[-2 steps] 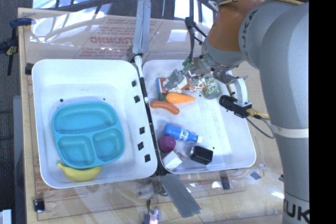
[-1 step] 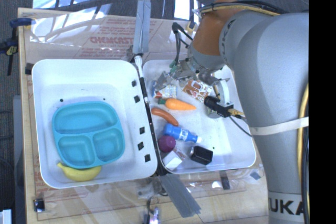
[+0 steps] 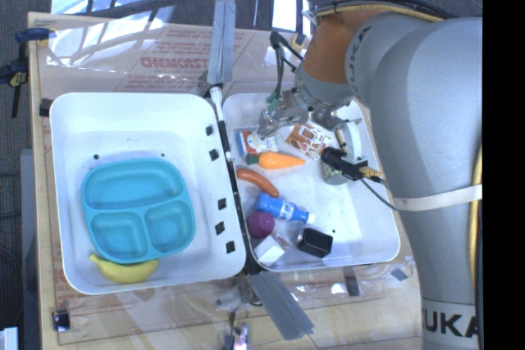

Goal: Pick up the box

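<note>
The jaws (image 3: 274, 120) are hovering in the right bin (image 3: 373, 213); their state cannot be told. The box (image 3: 309, 140) is lying just beside them, at four o'clock.

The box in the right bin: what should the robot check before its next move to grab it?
1. Box in sight, lying in the right bin: ok.
2. Claw near the box: ok, just left of it.
3. Box between the claw's tips: not ok.
4. Room around the box: not ok, carrot crowds it.
5. Claw's opening: cannot tell.
6. Left bin out of the way: ok.
</note>
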Controlling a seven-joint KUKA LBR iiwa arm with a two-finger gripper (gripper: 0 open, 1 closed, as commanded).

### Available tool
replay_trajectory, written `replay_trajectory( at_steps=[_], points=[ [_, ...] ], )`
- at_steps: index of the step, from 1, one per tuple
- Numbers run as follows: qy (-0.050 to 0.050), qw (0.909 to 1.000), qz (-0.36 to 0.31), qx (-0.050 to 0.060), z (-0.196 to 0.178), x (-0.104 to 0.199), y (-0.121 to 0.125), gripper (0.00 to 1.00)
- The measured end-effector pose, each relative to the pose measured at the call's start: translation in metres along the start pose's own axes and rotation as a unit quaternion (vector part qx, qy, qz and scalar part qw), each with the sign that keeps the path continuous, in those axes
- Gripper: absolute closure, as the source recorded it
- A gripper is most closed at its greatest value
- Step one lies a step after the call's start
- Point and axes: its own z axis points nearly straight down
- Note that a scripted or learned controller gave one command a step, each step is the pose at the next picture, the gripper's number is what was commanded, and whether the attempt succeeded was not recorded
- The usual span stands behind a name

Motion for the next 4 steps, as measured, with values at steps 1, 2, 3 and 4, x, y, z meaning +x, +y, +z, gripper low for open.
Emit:
replay_trajectory(
  at_steps=[1,2,3,4],
  points=[
    [-0.001,0.9997,-0.024,-0.005,0.022,0.040,-0.009,1.00],
    [0.000,0.9994,-0.036,-0.001,-0.071,0.060,0.019,1.00],
    [0.000,0.9981,-0.062,-0.001,0.021,0.041,-0.017,1.00],
    [0.000,0.9972,-0.075,-0.001,-0.075,0.098,-0.022,1.00]
  ],
)
